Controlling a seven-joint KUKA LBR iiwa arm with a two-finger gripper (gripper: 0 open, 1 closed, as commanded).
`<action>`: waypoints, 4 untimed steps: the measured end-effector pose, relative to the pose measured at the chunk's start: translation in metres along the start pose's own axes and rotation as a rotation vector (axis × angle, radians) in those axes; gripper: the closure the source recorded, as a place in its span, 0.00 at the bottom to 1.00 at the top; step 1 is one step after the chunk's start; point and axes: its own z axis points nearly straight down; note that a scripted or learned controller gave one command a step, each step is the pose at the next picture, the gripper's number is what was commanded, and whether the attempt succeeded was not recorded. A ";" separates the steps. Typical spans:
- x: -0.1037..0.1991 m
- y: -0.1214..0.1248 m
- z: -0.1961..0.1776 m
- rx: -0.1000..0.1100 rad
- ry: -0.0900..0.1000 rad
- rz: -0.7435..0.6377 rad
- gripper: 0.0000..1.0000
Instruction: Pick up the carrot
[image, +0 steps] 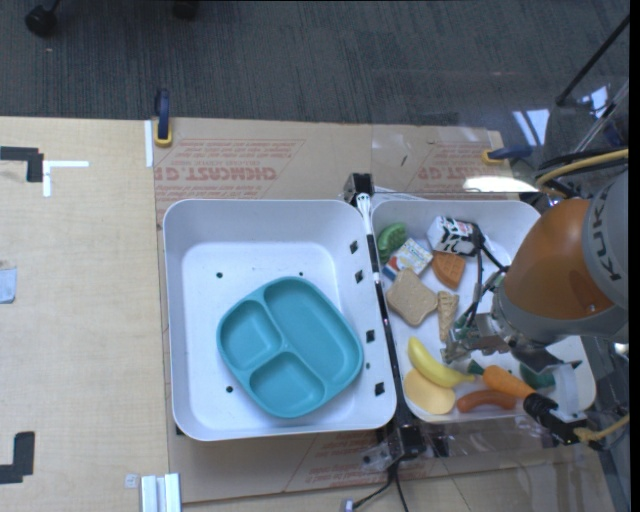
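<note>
Two white bins sit side by side: the left bin (190, 300) holds a teal divided tray (290, 346), the right bin (400, 215) a jumble of toy food. The gripper (468, 345) hangs low beside a banana (434, 364); whether it is released or clenched, I cannot tell. The carrot (505, 380) lies just right of it, so a good grasp probably means shifting right and straddling the carrot's middle.

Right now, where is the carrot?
The carrot lies in the right bin, near its front edge, just right of the banana and beside the gripper.
</note>
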 end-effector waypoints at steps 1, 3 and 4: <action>0.000 0.000 0.000 0.000 0.000 -0.001 0.00; -0.072 -0.008 0.008 0.002 0.001 -0.121 0.00; -0.074 -0.006 -0.001 -0.002 -0.002 -0.115 1.00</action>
